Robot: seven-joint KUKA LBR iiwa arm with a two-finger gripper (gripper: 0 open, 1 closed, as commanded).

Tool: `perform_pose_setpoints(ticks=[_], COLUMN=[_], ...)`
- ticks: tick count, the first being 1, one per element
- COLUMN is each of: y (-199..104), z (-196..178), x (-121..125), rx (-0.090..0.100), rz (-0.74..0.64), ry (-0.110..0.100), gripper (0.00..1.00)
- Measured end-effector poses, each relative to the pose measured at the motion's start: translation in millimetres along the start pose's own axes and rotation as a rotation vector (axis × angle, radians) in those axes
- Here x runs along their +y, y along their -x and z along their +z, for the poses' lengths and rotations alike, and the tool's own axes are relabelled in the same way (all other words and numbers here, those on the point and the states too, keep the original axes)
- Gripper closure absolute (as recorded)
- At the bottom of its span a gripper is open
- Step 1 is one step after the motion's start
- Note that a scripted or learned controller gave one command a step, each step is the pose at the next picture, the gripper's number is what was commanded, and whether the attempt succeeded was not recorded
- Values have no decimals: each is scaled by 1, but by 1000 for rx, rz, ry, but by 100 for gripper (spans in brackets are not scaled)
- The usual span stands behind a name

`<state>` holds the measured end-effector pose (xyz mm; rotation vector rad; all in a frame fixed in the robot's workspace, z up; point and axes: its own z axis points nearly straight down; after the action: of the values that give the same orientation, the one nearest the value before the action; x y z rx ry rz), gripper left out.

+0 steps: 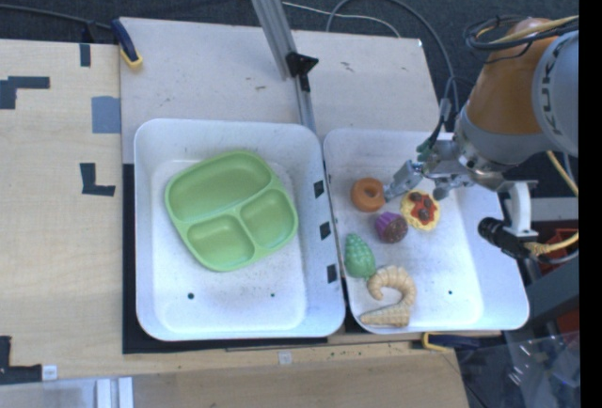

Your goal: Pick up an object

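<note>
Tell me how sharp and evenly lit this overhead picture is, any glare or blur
Camera view: lighting is soft and even, shadows faint; the white bins look bright without hiding the green plate; the picture is slightly soft overall, so the gripper and small toys such as the donut lack fine detail.

Bright, even light; soft shadows, slight blur
</note>
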<state>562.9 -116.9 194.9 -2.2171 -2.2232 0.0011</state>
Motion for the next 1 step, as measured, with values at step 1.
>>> perform_pose_setpoints(ticks=[1], y=[0], z=[0], x=[0], rx=[0], rz=[0], ry=[0], gripper=[0])
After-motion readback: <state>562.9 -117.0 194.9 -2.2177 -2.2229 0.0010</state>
